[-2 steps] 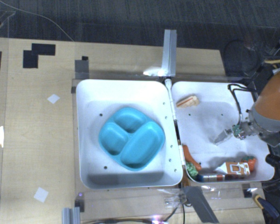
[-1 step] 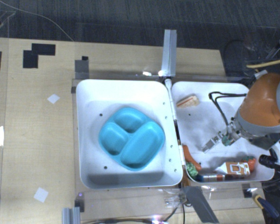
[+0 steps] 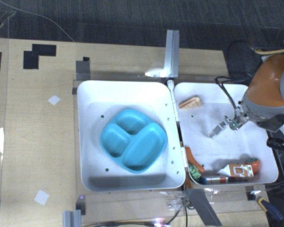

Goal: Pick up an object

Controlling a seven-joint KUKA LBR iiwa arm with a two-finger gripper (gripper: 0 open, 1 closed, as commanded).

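Camera view: end effector [image 3: 219,128] hovers mid right bin [image 3: 270,174], finger state unclear, nothing visibly held. Approach step; next, descend onto the bread piece [image 3: 190,102].

Blue divided tray [image 3: 133,139] in white bin [image 3: 90,126]; tan block [image 3: 190,102]; orange-banded grey arm [image 3: 270,91]; orange-red packet [image 3: 240,170].

KUKA arm, seen from above

A rounded orange band [image 3: 270,82] is seen over a grey wrist section [image 3: 267,110]. A black cable [image 3: 226,91] is looped beside it, and a small metallic gripper [image 3: 221,128] with green detail is fitted.
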